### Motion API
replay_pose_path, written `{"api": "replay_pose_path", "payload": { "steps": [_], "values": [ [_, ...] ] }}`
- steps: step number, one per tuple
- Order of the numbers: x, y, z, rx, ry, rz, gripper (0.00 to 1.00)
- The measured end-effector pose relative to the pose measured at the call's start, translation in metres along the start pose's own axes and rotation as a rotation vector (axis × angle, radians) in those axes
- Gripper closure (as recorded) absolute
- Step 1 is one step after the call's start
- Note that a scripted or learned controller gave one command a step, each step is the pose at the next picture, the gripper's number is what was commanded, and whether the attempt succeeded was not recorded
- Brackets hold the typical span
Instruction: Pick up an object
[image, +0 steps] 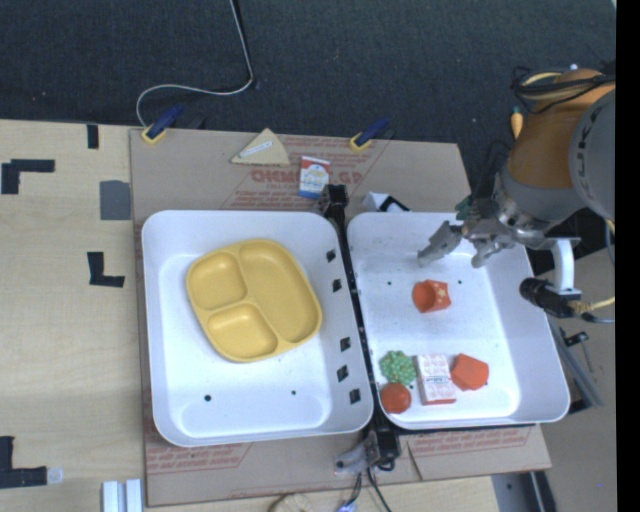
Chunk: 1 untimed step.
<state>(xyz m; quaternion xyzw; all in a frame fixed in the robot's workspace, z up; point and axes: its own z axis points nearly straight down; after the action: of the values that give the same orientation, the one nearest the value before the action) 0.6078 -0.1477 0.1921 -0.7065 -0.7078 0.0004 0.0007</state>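
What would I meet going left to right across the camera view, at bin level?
Yellow divided plate in the left bin → green item → orange-red block → red object in the right bin. The tool hangs open above the block, holding nothing.

The grey arm with its orange band (560, 130) is cut off by the right edge; print on the small red-and-white carton (434, 379) is too small to read.

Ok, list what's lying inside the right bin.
In the right bin: an orange block, a green toy, a red ball, a small carton, an orange piece. Nothing looks hidden underneath.
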Motion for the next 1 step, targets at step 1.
{"api": "replay_pose_path", "payload": {
  "steps": [1],
  "values": [
    [0.0094,0.0066,0.0911,-0.016,-0.008,0.0,0.0]
  ]
}}
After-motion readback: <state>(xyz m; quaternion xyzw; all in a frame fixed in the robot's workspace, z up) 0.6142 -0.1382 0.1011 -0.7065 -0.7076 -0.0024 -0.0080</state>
